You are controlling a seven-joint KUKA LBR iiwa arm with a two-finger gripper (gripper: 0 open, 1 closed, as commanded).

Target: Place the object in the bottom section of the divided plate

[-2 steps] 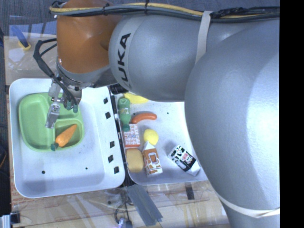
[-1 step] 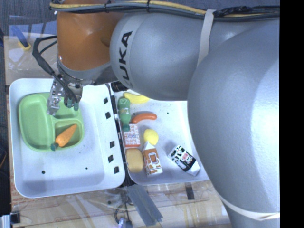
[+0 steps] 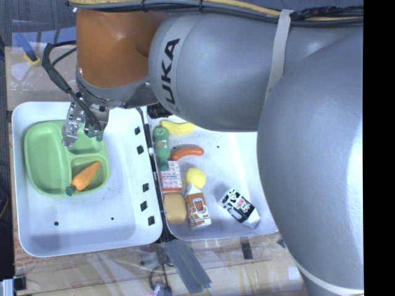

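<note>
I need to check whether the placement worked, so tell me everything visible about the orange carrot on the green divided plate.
The orange toy carrot looks like smooth plastic, tapered, with a small green stub at its lower-left end. It lies on its side, slanting from lower left to upper right, in the lower right section of the green divided plate, which sits in the left white bin. It rests on that section's floor, its green end by the rim. The gripper hangs above the plate's upper right section, apart from the carrot.
</note>
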